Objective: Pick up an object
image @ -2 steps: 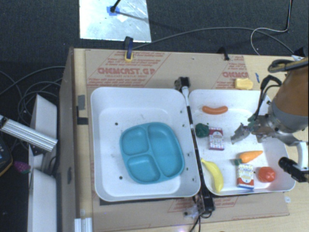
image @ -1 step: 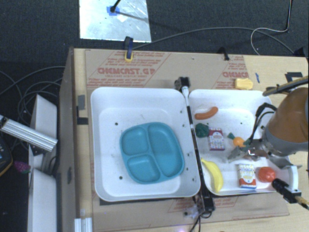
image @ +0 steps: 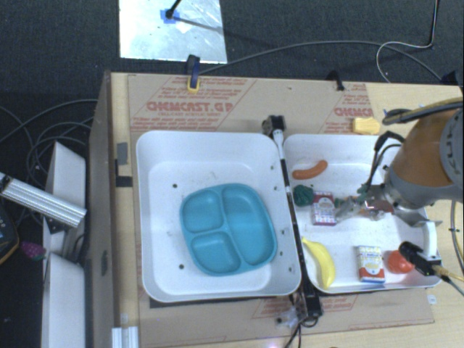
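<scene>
Nearby, the end effector (image: pixel 348 206) perhaps touches a red packet (image: pixel 324 210).

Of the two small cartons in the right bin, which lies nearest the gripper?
The pink carton, just left of the gripper; the orange-and-white carton sits lower, beside the banana.

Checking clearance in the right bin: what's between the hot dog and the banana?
In the camera view, a green object and a small red packet lie between the hot dog and the banana.
</scene>
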